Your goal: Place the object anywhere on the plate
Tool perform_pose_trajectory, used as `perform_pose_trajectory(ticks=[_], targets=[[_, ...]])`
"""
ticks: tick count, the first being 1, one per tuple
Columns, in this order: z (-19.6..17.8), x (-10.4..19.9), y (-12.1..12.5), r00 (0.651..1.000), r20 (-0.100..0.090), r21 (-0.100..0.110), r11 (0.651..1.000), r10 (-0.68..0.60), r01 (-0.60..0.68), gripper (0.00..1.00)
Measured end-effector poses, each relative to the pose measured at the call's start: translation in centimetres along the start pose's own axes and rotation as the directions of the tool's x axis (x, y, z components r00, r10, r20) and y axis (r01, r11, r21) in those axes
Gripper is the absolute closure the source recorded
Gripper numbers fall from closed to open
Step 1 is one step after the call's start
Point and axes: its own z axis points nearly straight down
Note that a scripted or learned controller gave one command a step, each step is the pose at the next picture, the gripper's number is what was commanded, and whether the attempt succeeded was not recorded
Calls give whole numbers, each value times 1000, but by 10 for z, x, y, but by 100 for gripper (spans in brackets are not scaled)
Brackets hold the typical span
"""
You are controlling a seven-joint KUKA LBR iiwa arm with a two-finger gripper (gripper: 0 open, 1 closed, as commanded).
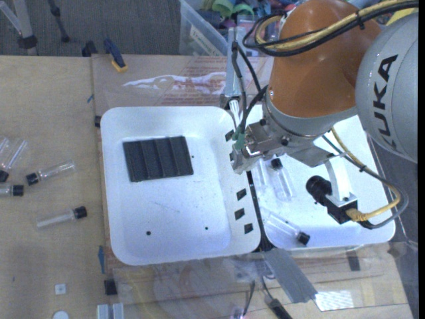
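A black ridged plate lies flat in the upper left part of the left white bin. In the right bin lie clear tubes with black caps: one just under the wrist, another near the front edge. My gripper hangs low over the right bin's left side, close to the wall between the bins and right above the upper tube. The orange and grey wrist hides most of it, so whether anything is held is not visible.
Several loose capped tubes lie on the wooden bench left of the bins. A clear crate of coloured items stands at the back. A black cable unit hangs off the wrist over the right bin.
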Motion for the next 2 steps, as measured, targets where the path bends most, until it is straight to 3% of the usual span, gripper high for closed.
perform_pose_trajectory(ticks=[1,2], targets=[[-42,1,-21,834,0,-2,834,552,-552,100],[-55,38,17,612,-1,-2,612,790,-790,100]])
